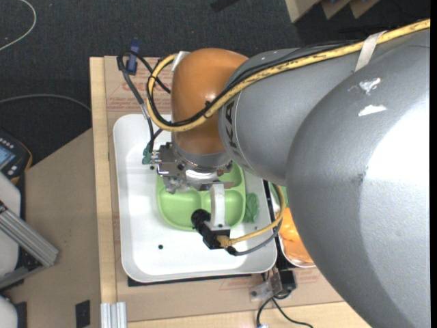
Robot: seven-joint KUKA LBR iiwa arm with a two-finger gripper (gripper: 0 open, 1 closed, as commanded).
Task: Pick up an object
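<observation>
Camera view shows the gripper [193, 183] low over a green object [179, 209] in the left bin [130, 183], at its 3 o'clock side. Whether the claw is spread or pinching, I cannot tell; the lift seems not yet done.

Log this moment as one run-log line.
arm: low over left bin | gripper: above green object | grasp: unconfirmed | orange object: right bin

the grey arm [328, 149] hangs low over a green object [179, 209] in the left white bin [136, 203].
</observation>
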